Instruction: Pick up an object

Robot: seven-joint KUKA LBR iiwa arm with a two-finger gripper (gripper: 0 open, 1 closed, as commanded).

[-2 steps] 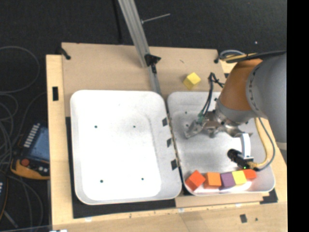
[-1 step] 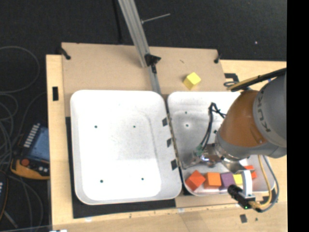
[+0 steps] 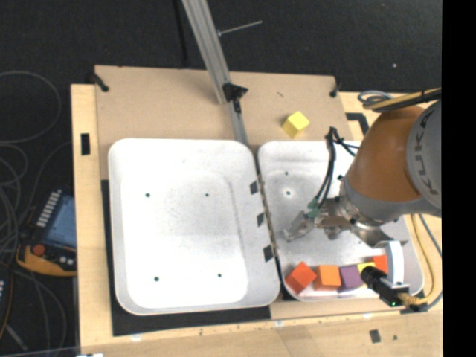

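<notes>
**End effector low in the right bin, blocks just toward the near wall**

The end effector (image 3: 297,225) hangs low over the right bin (image 3: 286,162), pointing toward the divider between the bins. Whether it is wide or narrow I cannot tell from here (too small and blurred), and nothing shows between its tips.

The nearest candidate, a red-orange block (image 3: 301,276), sits just beside it toward the bin's near wall. It heads a short row running along that wall: an orange block (image 3: 329,276), then a purple block (image 3: 349,276), partly under the wrist.

Farther out, a yellow cube (image 3: 296,123) rests on the desk (image 3: 186,103) beyond the bin. The left bin (image 3: 186,222) lies alongside.
</notes>
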